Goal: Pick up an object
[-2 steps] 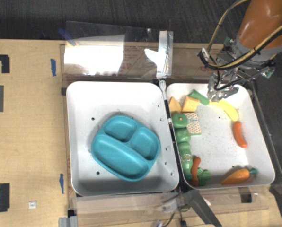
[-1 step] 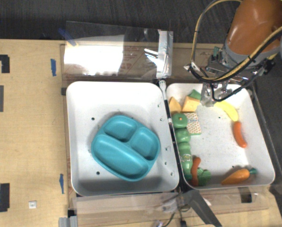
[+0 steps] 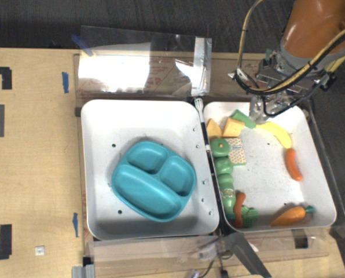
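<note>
Gripper [image 3: 259, 113] low over right bin [image 3: 320, 178], beside curved yellow banana [image 3: 278, 134]; nothing seen between its tips; grip state cannot be told.

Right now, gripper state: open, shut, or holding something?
Two-finger gripper: cannot be told; it hovers over the right white bin, beside the yellow toy banana.

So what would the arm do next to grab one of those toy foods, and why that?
Probably drop straight down a little. The gripper hangs at the top of the right bin, right by the yellow banana and the green piece. The banana lies fairly apart from the crowded toys along the left wall, so it looks the easiest catch.
</note>
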Robot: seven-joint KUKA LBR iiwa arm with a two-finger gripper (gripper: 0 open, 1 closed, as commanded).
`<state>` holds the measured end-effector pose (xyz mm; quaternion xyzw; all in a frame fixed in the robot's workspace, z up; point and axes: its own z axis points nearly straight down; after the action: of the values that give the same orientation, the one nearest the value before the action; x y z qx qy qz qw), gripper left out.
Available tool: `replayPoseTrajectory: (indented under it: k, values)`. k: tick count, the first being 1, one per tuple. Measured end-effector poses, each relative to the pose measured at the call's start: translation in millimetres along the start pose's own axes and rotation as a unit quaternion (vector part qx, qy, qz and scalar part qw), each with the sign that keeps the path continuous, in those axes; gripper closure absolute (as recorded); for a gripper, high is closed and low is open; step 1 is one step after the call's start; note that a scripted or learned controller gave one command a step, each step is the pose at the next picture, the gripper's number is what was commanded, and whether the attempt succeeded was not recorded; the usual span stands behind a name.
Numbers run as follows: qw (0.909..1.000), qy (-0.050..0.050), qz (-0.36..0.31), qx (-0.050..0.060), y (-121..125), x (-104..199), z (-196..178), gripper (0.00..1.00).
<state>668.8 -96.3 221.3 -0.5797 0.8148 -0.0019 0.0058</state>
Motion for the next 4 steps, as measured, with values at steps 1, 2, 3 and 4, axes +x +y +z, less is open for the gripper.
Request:
replayPoseTrajectory:
  k: [1,2,3,4]
  values:
    - [0.9880,0.000,-0.155,-0.001,-4,13,-4,1.00]
    - [0.9712,0.001,-0.238,-0.001,-22,66,-25,1.00]
    - [0.9177,-0.001,-0.397,-0.006,5,98,48,1.00]
    - [0.8680,-0.001,-0.497,-0.004,-5,114,61,1.00]
